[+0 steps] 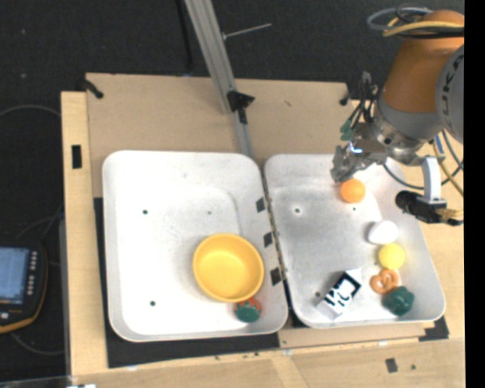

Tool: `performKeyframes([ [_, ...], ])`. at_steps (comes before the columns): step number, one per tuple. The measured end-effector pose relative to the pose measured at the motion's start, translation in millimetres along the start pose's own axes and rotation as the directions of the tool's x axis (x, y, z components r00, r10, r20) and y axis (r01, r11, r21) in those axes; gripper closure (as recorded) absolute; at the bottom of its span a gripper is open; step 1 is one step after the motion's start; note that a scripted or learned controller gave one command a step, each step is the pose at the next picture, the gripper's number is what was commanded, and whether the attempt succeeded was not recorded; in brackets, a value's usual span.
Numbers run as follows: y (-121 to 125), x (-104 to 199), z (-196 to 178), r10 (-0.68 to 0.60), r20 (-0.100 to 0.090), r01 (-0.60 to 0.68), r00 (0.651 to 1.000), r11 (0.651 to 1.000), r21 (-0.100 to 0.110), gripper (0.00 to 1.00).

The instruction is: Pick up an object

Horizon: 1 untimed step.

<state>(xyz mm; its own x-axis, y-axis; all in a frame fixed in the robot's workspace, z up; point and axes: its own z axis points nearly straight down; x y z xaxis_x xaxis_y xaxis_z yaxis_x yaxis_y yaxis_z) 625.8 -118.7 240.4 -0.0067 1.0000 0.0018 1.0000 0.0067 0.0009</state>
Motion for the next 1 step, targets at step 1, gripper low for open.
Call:
performKeyframes([
  [1, -9.8, 59.1, -8.8, -0.001, -0.001, 0.001, 1.0, 1.0, 0.0, 1.0],
])
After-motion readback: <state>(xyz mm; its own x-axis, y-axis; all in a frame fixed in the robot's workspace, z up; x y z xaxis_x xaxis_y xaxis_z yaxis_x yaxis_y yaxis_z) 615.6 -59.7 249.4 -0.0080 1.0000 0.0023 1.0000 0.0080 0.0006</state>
